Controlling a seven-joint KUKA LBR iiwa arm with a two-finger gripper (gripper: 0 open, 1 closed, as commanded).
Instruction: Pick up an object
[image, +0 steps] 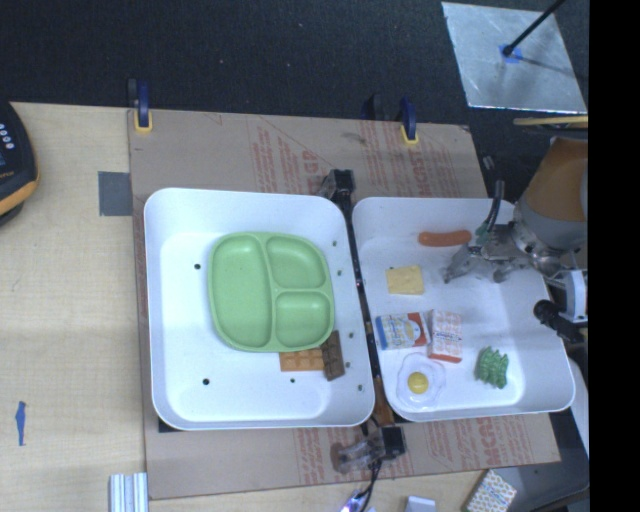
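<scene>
Hot dog (444, 238) just beside gripper (478, 262)

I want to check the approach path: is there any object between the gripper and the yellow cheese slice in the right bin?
Nothing visible stands between them. The gripper hovers in the right bin, just right of the cheese slice, with bare bin floor between. The sausage lies further back, off that line.
</scene>
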